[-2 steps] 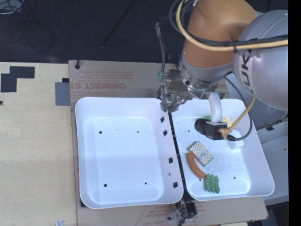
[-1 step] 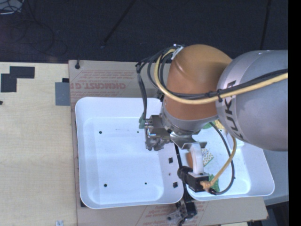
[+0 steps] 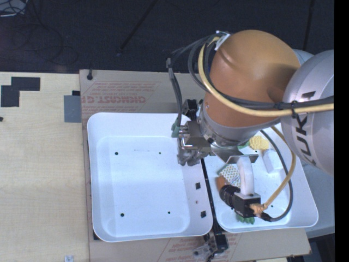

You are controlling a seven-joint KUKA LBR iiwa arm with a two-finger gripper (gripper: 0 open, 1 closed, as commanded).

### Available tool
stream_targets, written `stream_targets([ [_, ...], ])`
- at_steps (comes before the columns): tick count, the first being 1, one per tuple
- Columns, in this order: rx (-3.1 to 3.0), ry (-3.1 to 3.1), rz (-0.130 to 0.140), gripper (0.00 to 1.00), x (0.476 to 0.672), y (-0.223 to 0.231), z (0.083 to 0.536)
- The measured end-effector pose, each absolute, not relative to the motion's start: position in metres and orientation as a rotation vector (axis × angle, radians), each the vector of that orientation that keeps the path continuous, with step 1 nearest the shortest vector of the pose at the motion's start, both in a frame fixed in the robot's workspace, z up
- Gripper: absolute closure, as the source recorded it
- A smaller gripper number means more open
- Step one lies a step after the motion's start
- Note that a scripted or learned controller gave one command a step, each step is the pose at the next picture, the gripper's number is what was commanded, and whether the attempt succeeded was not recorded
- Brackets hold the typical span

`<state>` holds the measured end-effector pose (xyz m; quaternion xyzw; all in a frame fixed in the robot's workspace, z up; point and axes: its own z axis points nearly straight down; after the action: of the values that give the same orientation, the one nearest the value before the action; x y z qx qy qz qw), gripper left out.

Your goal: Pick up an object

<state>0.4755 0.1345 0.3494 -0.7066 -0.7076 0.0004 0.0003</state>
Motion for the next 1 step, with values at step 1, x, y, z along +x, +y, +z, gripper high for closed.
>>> stream_targets([
  [1, -2.229, -2.231, -0.022, 1.00, 0.5968, 0.1330, 0.5062],
])
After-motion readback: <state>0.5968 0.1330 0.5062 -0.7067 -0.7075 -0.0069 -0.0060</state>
